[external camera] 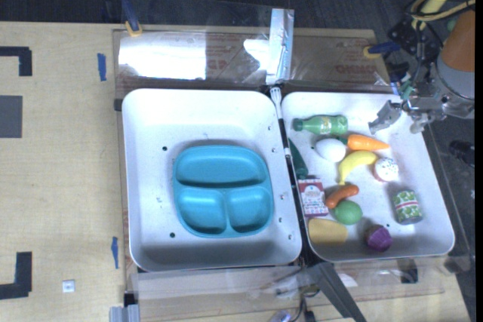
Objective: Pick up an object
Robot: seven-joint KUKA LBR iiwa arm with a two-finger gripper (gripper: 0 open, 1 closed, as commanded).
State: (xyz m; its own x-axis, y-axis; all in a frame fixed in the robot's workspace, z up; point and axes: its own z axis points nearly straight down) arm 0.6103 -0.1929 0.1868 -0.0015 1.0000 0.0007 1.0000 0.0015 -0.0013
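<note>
Bench [53,162] is light wood w/ black square marks along the left edge & bits of blue tape; dark floor behind and to the right. A clear plastic sheet [204,49] w/ glare lies behind the bins.

Left bin [143,117], white & shallow, holds a blue sectioned tray [223,188], three compartments.

Right bin [438,237] carries the pickable stuff. From its left side: dark green item [296,160] against the left wall, small red & white carton [310,197] w/ print too small to read, yellow block [327,231] near the front. Then green bottle [321,124] lying on its side at the back, white egg [329,149] just in front of it, orange-red piece [343,195] touching a green ball [348,213]. Banana [356,162] mid-bin, carrot [367,142] behind it. Purple item [378,238] at front, speckled white piece [386,170], green can [406,206] w/ unreadable label.

Gripper [396,115] hangs over the back right of that bin, just beyond the carrot; can't tell how the claw is set, nothing seen in it. Cables [434,4] trail behind the arm at top right.
</note>
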